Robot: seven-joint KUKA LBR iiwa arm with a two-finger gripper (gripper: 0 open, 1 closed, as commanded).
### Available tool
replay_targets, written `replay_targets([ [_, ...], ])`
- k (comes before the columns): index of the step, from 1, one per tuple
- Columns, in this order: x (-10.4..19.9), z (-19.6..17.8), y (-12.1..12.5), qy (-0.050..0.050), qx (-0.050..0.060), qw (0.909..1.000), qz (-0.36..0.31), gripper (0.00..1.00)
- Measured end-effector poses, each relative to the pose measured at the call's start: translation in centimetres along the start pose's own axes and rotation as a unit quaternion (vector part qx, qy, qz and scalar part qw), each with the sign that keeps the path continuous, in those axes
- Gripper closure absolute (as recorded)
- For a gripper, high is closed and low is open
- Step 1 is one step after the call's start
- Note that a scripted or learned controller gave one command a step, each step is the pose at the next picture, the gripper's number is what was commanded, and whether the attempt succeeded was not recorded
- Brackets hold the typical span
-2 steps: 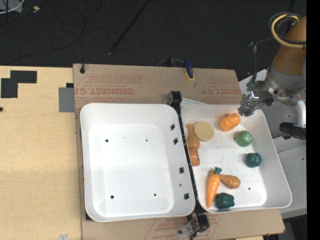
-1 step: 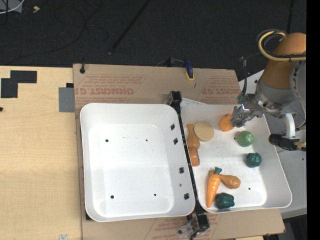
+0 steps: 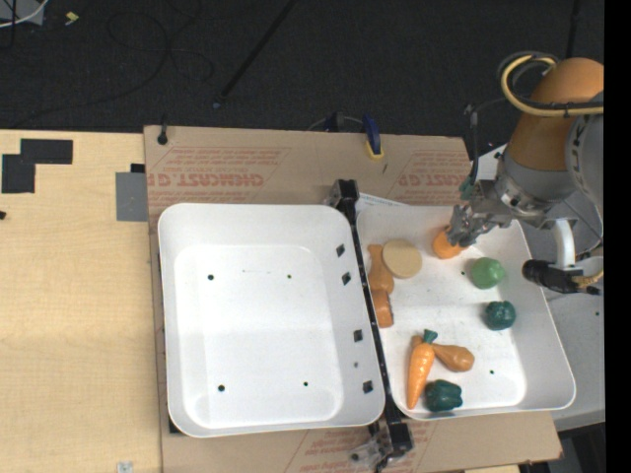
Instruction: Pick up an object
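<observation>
My gripper [image 3: 463, 227] sat low in the right bin [image 3: 537, 363], touching a small orange piece [image 3: 447, 246]; whether it gripped, I couldn't tell. Nearby lay a round tan disc [image 3: 401, 259], a smooth green ball [image 3: 484, 273] and a tapered carrot [image 3: 421, 368].

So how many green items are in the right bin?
3: light green ball mid-right, dark green piece just below it, another dark green piece by the front rim.
</observation>
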State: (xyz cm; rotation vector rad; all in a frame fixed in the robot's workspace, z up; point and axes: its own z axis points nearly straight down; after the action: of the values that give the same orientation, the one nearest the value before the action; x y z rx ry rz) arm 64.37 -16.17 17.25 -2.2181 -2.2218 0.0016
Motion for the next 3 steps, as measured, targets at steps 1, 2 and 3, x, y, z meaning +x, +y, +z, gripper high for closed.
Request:
replay_targets([
  [1, -5.0, -7.0, 0.1, -0.002, -0.003, 1.0, 0.002, 1.0],
  [2, -5.1, 0.3, -5.3, 0.001, 0.004, 1.0, 0.001, 1.0],
  [3, -1.7, 1.5, -2.5, 0.0, -0.001, 1.0, 0.0, 1.0],
])
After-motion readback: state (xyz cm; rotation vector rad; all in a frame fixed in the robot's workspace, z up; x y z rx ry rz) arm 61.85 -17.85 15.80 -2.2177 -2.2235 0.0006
